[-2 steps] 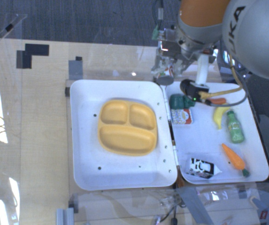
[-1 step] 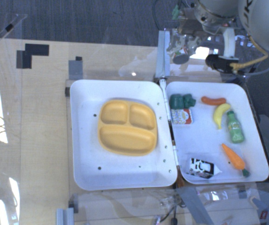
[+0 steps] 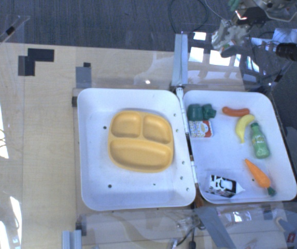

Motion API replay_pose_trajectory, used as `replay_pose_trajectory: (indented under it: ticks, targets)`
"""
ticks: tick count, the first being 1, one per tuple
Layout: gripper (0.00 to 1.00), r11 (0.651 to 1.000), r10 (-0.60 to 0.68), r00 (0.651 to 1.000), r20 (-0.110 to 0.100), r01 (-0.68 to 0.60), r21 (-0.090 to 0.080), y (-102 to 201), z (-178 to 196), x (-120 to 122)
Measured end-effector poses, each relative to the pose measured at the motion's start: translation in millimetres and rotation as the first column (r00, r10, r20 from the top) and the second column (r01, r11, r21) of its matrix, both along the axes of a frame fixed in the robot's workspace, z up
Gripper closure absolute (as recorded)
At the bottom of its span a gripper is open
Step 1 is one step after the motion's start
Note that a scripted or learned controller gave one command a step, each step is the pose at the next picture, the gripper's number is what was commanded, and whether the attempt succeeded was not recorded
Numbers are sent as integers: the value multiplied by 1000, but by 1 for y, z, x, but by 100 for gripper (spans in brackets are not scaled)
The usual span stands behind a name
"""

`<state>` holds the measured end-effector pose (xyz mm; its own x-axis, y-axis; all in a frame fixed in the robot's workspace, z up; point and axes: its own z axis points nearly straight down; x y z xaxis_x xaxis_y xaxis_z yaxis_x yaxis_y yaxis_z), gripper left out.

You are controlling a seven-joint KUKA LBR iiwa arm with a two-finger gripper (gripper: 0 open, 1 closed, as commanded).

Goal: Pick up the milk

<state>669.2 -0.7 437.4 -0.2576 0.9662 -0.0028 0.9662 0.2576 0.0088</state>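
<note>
camera view: two-finger gripper point(image 3: 230, 35) raised beyond the right shallow white bin point(image 3: 280, 139); whether it is apart or together cannot be told.
black-and-white cow-patterned milk carton point(image 3: 222, 185) lies flat by that bin's near edge, left of the orange plastic carrot point(image 3: 258, 176); yellow three-compartment tray point(image 3: 140, 140) fills the left white bin point(image 3: 91, 154).

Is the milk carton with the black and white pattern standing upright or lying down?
Lying down. The milk carton rests flat on its side in the near corner of the right bin.

Pale wooden bench point(image 3: 29, 154), dark grey carpet floor point(image 3: 96, 14), sunlight patches, black cables point(image 3: 189, 7)
</note>
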Motion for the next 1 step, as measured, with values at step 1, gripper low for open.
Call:
replay_pose_trajectory:
  ticks: [1]
  targets:
    - [100, 1000, 8, 1000, 7, -8, -1, 2, 12, 1]
